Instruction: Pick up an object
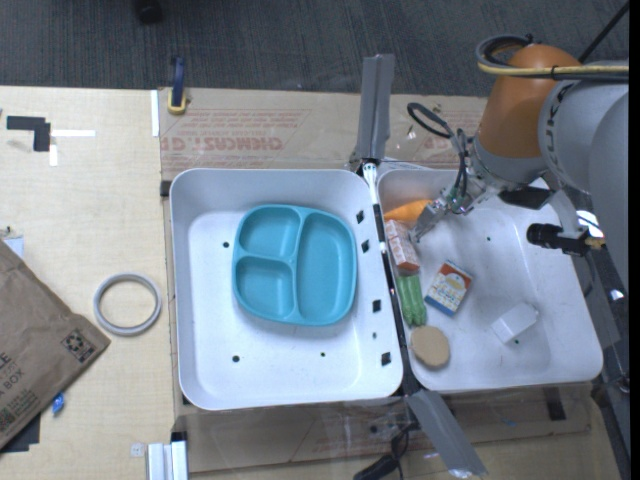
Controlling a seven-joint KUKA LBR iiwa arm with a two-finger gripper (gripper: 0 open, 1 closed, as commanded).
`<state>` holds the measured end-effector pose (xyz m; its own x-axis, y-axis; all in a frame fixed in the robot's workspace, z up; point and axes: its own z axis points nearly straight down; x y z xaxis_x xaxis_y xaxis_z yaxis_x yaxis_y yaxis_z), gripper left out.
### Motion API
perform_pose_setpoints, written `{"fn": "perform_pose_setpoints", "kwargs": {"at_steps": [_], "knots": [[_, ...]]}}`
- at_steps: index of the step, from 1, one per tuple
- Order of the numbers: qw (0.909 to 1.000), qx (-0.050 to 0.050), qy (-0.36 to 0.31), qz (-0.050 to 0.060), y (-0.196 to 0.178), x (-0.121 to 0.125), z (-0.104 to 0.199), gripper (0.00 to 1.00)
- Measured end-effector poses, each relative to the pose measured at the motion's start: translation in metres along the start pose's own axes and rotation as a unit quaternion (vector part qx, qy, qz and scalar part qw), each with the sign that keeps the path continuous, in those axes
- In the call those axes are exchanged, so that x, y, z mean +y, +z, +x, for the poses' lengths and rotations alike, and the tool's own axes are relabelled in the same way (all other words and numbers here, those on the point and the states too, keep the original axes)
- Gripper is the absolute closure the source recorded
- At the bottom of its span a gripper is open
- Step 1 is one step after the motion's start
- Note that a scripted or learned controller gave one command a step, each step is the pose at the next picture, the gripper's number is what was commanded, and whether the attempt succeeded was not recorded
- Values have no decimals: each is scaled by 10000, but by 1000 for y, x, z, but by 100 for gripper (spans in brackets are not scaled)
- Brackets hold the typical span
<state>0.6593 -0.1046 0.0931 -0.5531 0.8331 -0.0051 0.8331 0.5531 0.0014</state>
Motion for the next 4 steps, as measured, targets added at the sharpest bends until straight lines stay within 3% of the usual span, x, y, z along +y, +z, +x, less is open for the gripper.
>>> {"fn": "perform_pose_setpoints", "kwargs": {"at_steps": [1,2,3,4], "knots": [[10000,-13,3,-10,-10,0,-1,100],[9918,26,1281,14,1,-69,40,100],[9917,20,1284,15,1,-69,39,0],[9983,86,564,107,4,-18,-1,0]]}}
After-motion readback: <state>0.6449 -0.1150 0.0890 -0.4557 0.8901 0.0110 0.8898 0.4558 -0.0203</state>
